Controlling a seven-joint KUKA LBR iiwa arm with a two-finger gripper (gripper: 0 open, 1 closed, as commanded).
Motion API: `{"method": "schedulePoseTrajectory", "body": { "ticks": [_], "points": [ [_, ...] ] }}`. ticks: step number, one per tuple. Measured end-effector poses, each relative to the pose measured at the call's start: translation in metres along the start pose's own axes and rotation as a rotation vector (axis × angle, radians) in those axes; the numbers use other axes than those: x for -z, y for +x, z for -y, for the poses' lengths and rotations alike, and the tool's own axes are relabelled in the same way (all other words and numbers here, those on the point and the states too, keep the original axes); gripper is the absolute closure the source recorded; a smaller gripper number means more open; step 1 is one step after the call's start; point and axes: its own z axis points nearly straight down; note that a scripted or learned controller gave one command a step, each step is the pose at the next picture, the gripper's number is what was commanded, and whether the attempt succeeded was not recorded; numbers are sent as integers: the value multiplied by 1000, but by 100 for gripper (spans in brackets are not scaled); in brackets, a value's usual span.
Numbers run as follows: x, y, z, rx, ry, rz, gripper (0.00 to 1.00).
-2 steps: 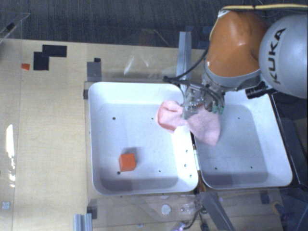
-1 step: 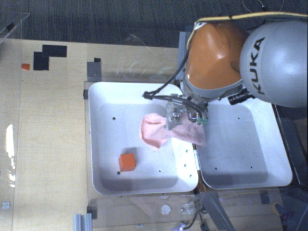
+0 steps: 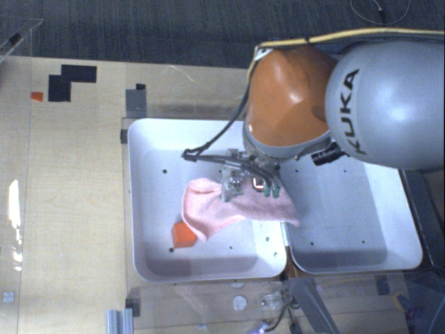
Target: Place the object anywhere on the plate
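Here your gripper point(image 3: 252, 184) sits on the pink cloth point(image 3: 222, 211), which drapes over the left bin point(image 3: 149, 186)'s rim, an orange object point(image 3: 184, 236) beside it.

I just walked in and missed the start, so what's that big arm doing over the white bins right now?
The KUKA arm reaches in from the right, and its gripper is down over a pink plate in the left bin. The plate looks tilted, with its right edge over the divide toward the right bin. A small orange object lies at the plate's lower left edge. I can't tell whether the gripper holds anything.
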Motion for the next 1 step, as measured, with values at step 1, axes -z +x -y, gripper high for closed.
{"method": "schedulePoseTrajectory", "body": {
  "ticks": [1],
  "points": [
    [0, 0, 0, 0, 0, 0, 0]
  ]
}}
